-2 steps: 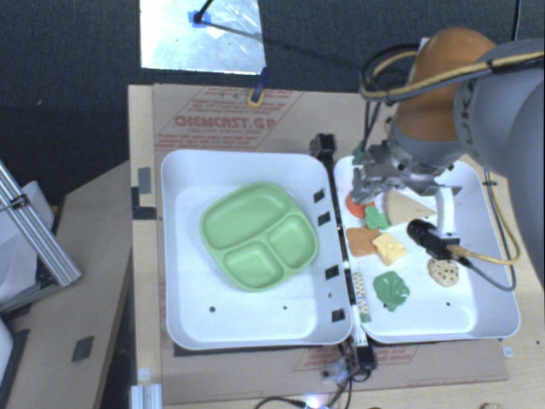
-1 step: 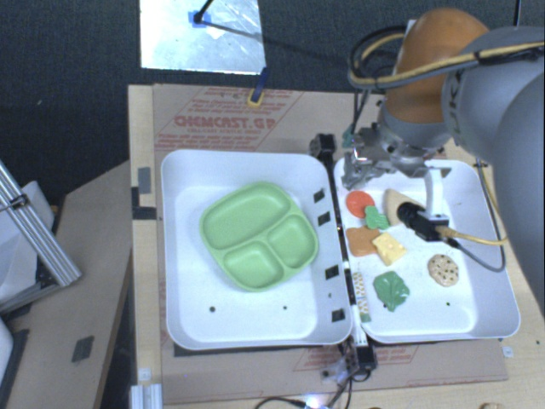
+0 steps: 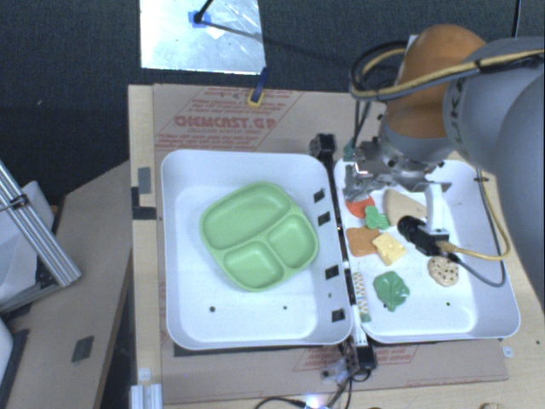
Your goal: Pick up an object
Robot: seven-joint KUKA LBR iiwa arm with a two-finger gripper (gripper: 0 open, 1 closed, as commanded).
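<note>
In the right bin [image 3: 490,313] lie several toy foods. A red-orange piece [image 3: 359,207] and a small green piece [image 3: 375,219] sit near the bin's left wall. Below them are an orange-brown slice [image 3: 362,243] and a yellow cheese wedge [image 3: 389,249]. A beige bread piece [image 3: 400,204] lies further right, a speckled cookie [image 3: 443,271] beyond it, and a leafy green piece [image 3: 392,290] nearest the front. My gripper [image 3: 358,184] hangs low over the bin's far left corner, just above the red-orange piece. Nothing shows between its tips.
The left bin [image 3: 183,305] holds a green divided plate [image 3: 258,235]. A black-clipped divider [image 3: 336,228] runs between the bins. My arm covers the right bin's far side. A shiny sheet [image 3: 204,24] lies beyond the bench.
</note>
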